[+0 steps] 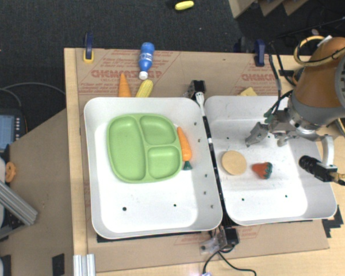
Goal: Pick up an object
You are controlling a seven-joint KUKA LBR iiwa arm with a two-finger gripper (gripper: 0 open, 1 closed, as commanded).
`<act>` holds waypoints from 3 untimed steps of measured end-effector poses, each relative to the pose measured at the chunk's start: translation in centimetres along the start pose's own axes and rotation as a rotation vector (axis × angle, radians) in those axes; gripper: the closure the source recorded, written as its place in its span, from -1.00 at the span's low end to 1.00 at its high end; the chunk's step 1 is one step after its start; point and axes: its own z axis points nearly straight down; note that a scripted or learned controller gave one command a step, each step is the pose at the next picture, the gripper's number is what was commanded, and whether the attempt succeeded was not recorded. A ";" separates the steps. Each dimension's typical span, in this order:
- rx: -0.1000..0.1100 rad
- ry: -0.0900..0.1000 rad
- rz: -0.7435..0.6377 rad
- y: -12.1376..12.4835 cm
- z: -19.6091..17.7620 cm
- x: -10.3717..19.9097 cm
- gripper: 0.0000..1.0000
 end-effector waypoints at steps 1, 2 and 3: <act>-0.003 0.001 -0.002 -3.7 5.8 -1.1 -1.00; -0.014 -0.002 -0.004 -3.3 4.4 -1.1 1.00; -0.014 -0.002 -0.003 -3.4 4.5 -1.1 -1.00</act>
